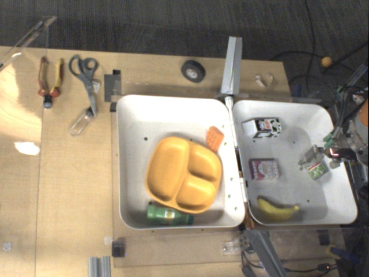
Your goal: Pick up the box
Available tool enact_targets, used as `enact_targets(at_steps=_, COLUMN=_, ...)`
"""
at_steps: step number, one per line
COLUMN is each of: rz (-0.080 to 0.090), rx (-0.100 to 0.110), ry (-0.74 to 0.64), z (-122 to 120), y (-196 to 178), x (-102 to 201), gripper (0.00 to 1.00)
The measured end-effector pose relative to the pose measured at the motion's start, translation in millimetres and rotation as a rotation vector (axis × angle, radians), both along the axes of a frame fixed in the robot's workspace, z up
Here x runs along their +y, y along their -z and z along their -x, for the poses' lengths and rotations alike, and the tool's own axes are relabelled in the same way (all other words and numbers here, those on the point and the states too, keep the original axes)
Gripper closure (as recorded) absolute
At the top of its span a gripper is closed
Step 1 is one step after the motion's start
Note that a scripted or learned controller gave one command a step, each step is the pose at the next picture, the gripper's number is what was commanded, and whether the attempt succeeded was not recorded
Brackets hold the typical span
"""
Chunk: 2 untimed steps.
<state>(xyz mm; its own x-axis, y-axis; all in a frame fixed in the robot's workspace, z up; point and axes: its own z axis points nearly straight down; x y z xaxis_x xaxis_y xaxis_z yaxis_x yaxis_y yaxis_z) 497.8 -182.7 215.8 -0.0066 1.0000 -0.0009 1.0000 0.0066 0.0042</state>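
Three box-like things lie in the right bin [288, 111]. A flat purple box [264, 169] rests near the middle left. A small black, white and red carton [262, 126] lies at the back left. A little green and white carton [316, 169] sits at the right side. My gripper [323, 154] reaches in from the right edge and hangs just above and beside this green and white carton. Whether it touches the carton is unclear. The purple box lies about a hand's width to the gripper's left.
A banana [277, 208] lies along the right bin's front wall. The left bin [130, 154] holds a yellow divided plate [184, 173], an orange piece [214, 137] and a green bottle [168, 214]. Scissors [86, 79], pliers [49, 79] and a tape roll [193, 71] lie on the bench.
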Motion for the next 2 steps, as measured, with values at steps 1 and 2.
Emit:
enact_targets(at_steps=1, rz=-0.001, rx=0.003, ry=0.013, z=-24.7, y=93.4, x=79.6, gripper=0.00)
enact_targets(at_steps=2, rz=0.002, rx=-0.009, ry=0.051, z=-58.0, y=126.2, x=97.4, gripper=0.00)
